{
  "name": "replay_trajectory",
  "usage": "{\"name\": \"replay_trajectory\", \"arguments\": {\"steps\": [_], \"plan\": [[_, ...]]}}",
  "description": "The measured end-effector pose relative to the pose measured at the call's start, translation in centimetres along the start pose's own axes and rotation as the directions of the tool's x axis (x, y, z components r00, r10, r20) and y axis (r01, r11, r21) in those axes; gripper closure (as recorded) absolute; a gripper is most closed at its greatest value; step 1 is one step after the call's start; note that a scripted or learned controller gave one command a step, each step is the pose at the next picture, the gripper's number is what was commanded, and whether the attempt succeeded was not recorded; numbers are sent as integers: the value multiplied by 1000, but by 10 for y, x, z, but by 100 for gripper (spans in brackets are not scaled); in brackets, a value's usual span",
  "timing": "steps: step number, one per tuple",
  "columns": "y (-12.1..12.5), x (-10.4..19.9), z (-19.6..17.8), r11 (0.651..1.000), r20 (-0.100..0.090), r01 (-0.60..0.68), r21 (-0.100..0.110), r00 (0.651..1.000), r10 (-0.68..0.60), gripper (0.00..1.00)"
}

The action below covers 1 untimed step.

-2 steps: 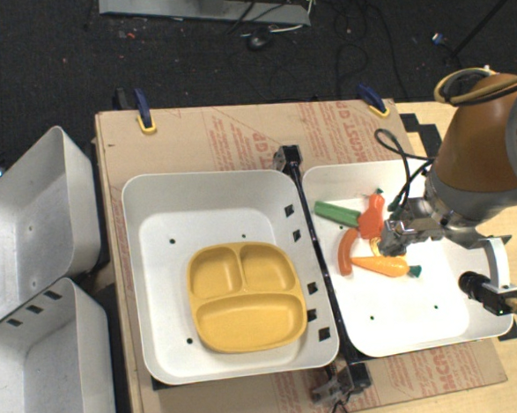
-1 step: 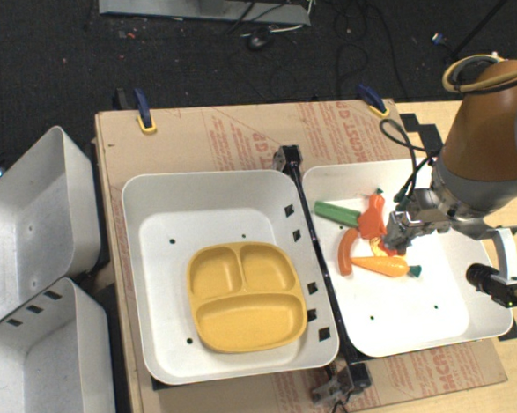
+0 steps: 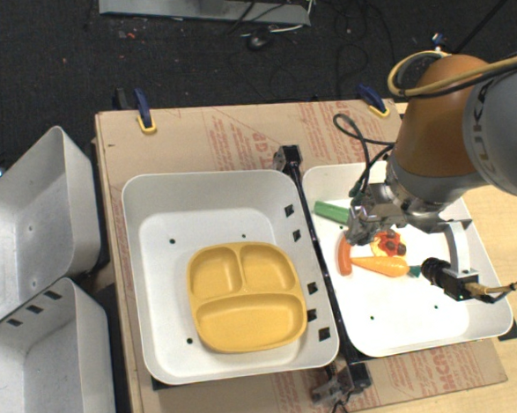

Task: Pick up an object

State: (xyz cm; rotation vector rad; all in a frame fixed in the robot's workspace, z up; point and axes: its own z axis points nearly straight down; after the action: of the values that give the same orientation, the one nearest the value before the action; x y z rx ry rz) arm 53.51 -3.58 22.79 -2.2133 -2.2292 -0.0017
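Yellow tray (image 3: 245, 296) in left bin (image 3: 147, 253); carrot (image 3: 379, 266) in right bin (image 3: 443, 325).

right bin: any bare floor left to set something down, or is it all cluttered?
Right bin: bare floor along the near edge, below the carrot, and a small patch at the far corner past the green piece. The middle is crowded: gripper, carrot, orange piece and red item bunch together. In the left bin, the yellow tray leaves only margins.
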Motion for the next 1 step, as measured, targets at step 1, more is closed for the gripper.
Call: {"name": "replay_trajectory", "arguments": {"steps": [1], "plan": [[15,48,8,1000,0,0,0,1000,0,100]]}}
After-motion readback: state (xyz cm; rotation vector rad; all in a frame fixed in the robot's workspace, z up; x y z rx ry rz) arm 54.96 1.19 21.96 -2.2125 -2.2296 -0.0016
